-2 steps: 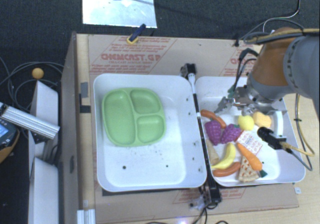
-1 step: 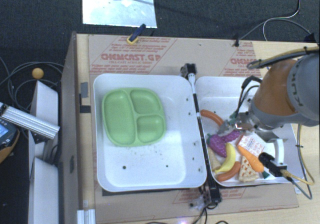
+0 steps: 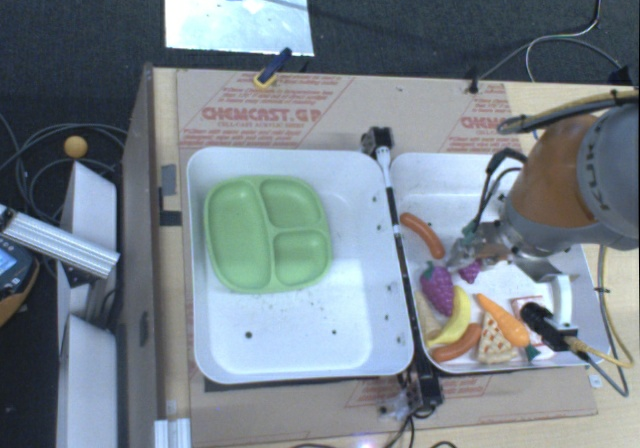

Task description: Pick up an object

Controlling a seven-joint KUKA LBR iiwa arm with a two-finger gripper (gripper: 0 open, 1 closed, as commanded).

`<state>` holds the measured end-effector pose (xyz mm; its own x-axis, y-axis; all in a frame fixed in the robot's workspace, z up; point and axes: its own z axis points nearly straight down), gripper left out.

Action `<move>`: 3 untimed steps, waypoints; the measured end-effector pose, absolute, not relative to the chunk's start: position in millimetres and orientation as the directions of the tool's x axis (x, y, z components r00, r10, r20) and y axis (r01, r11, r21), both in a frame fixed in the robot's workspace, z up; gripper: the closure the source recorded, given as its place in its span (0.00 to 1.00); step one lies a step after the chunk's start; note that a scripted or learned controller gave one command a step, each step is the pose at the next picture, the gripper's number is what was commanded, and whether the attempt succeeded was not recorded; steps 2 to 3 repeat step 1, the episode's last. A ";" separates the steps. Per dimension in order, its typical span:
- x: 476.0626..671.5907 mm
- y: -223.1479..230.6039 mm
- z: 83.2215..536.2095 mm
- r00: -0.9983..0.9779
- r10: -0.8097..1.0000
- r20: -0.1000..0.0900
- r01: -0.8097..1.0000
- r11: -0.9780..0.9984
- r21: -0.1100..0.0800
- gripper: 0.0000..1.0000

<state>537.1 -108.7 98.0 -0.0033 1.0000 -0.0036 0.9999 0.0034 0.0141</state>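
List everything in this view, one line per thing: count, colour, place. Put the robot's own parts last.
left bin: 1, white, left half of bench
green tray: 1, light green, three compartments, in left bin
right bin: 1, white, right half of bench
sausages: 2, orange-red, right bin, one at the left side, one at the near edge
grapes: 1 bunch, purple, right bin, left of middle
banana: 1, yellow, right bin, beside grapes
carrot: 1, orange, right bin, near edge
waffle piece: 1, tan, right bin, near edge
arm: 1, grey with orange band, over right bin
gripper: 1, dark, low over right bin near grapes
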 end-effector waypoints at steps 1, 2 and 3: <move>613.8 26.8 185.6 -0.005 1.000 0.003 1.000 0.005 0.005 1.00; 613.8 26.8 185.6 -0.005 1.000 0.003 1.000 0.005 0.005 1.00; 613.8 26.8 185.6 -0.005 1.000 0.003 1.000 0.005 0.005 1.00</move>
